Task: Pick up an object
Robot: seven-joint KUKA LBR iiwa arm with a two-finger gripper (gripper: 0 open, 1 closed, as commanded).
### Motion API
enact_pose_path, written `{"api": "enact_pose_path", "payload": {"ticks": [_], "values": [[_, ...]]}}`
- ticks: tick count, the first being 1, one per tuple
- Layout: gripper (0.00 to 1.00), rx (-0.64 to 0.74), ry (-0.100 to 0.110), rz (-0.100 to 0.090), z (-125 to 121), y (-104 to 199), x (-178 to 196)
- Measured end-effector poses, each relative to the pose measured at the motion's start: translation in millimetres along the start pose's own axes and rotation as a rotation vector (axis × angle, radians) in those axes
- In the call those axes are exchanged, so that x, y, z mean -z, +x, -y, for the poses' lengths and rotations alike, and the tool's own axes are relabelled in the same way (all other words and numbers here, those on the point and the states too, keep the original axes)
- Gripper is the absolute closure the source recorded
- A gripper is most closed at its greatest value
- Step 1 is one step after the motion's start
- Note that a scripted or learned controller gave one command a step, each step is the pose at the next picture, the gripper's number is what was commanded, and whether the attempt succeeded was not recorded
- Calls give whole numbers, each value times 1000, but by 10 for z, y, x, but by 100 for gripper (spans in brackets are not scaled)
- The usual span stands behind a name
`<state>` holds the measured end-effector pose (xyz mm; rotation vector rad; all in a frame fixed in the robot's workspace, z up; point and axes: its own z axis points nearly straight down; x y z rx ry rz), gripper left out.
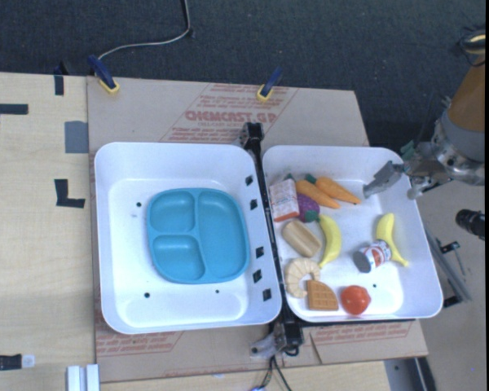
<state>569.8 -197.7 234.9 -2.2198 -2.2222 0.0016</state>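
Gripper [389, 177] hovers at upper right of right bin [428, 300]; jaws' state unclear, apparently grasping nothing. Nearest item, the carrot [337, 190], lies just left, long axis running left-right.

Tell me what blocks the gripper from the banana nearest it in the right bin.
Nothing visible. The gripper hangs over the right bin's upper right part, and the banana lies just below it in the view, with bare white floor between. The small can sits at the banana's lower left.

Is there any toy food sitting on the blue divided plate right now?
No, the blue divided plate holds nothing; the toy food lies in the right bin.
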Motion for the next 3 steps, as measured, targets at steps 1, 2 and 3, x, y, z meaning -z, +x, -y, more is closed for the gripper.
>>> {"api": "enact_pose_path", "payload": {"ticks": [1, 2, 3], "values": [[0, 1, 0, -1, -284, 416, -1430], [0, -1, -4, 2, 156, 895, -1485], [100, -1, -7, 5, 148, 885, -1386]]}}
